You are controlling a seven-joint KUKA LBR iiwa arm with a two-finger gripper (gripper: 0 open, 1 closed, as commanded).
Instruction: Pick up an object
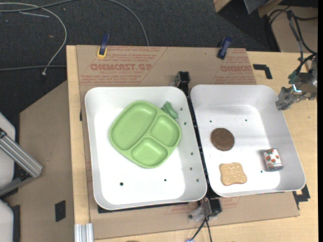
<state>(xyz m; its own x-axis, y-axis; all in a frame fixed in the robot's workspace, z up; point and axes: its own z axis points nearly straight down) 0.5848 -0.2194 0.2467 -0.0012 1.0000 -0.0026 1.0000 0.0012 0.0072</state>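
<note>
Plainly, the pincer sits at the upper right rim of the right bin, barely inside its edge, and whether it is spread or pressed together I cannot tell, since it is small and blurred against the bench; nothing is seen pinched in it. The likely targets all lie below and to the left of it: the brown round cookie is the nearest, well apart towards the bin's middle; the tan cracker lies further down still, near the bin's front wall; and the small patterned can rests almost straight below the pincer, close to the right wall. Far to its left, across the divide, the left bin holds a green divided plate with a small green scrap at its upper right edge. The risks, as I judge them, come mostly from shape and position. The cookie and cracker look thin and flat, so a descent that stops short would close on air, while one too deep would press into the bin floor. The can lies on its side near the sloped wall, so it may roll away when nudged, or the wall may block one side of the grasp. A descent from the present spot would meet the bin rim itself, so the arm needs to travel inward first. The plate is wide and likely too broad to pinch anywhere but its edge.
</note>
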